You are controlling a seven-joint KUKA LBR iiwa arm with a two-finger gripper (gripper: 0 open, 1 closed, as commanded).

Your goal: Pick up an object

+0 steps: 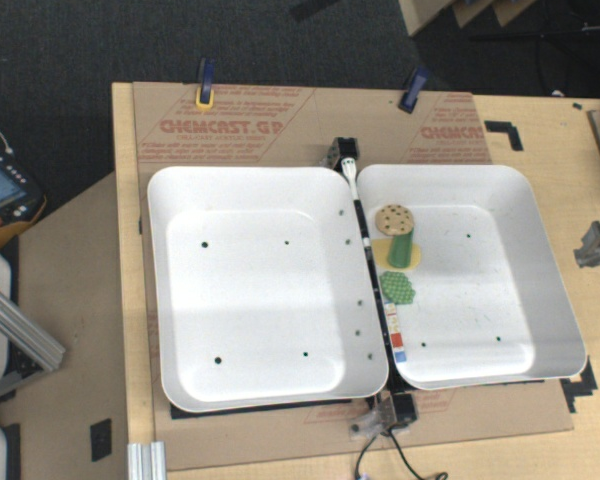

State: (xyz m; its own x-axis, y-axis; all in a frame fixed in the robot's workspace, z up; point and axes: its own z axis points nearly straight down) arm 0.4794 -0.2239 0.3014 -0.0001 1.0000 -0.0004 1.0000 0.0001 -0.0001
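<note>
The right bin (520, 268) holds a small cluster of things near its left wall. A tan round disc with holes (394, 218) lies at the top of the cluster. A green cylinder (402, 249) stands just below it, on a yellow piece (383, 255). A green patterned round piece (398, 289) lies lower down. A grey part that looks like my gripper (592, 245) pokes in at the right edge, outside the right bin and far from the cluster. Nothing is seen in it.
The left bin (180, 298) sits beside the right one on a brown board. A thin black and white stick (356, 208) lies along the seam between the bins, with a red and blue strip (396, 340) lower down. Clamps (206, 86) hold the board's far edge.
</note>
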